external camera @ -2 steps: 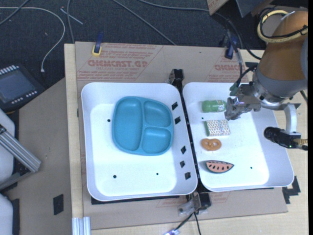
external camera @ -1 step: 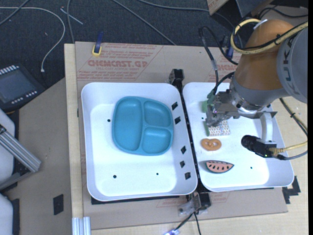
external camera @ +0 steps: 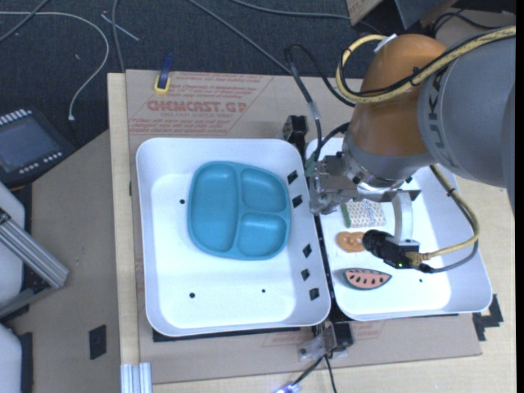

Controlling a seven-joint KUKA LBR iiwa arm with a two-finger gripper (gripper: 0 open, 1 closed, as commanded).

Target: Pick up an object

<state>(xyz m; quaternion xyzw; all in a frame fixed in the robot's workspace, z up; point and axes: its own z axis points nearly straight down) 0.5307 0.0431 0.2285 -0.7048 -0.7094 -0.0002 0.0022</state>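
Watermelon slice (external camera: 367,278) lies in the right bin (external camera: 458,297), below the jaws (external camera: 332,193) and apart from them. Nearer them sit a small orange piece (external camera: 352,241) and a dotted pad (external camera: 365,214). Whether the jaws are open cannot be told. Left of them, a blue plate (external camera: 239,210).

Glossy blue plastic plate (external camera: 239,210) in smooth white plastic bin (external camera: 164,244).

Blue divided plate (external camera: 238,210) in left bin (external camera: 160,219), gripper (external camera: 327,193) over right bin (external camera: 458,285) (watermelon slice (external camera: 367,279) nearby)
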